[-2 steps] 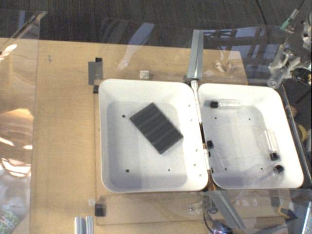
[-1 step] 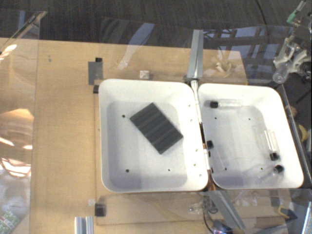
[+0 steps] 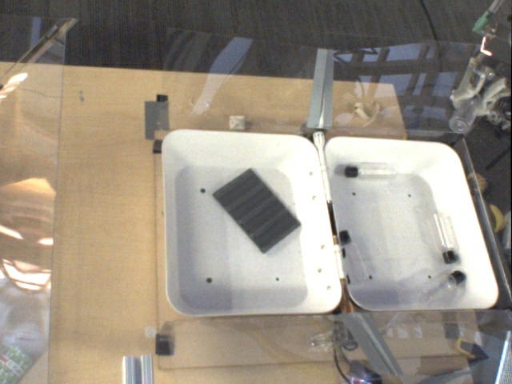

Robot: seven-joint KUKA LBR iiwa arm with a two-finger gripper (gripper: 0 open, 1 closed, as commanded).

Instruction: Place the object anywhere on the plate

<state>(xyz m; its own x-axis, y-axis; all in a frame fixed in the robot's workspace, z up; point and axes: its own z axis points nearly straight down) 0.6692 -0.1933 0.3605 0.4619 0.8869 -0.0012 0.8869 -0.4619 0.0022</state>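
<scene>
A dark grey ribbed plate (image 3: 256,210) lies flat and turned at an angle in the middle of the left bin (image 3: 184,294). The right bin (image 3: 400,298) holds three clear tubes with black caps. One tube (image 3: 370,170) lies along the far wall. A second tube (image 3: 445,237) lies near the right wall. The third tube (image 3: 448,282) rests in the near right corner. My gripper (image 3: 474,102) hangs at the upper right, beyond the far right corner of the right bin, away from all the tubes and the plate.
A metal bar (image 3: 322,90) runs back from the seam between the bins. A small pale block (image 3: 237,122) sits on the bench behind the left bin. Black brackets (image 3: 158,117) stand at the left bin's corners. Clear panels edge the bench.
</scene>
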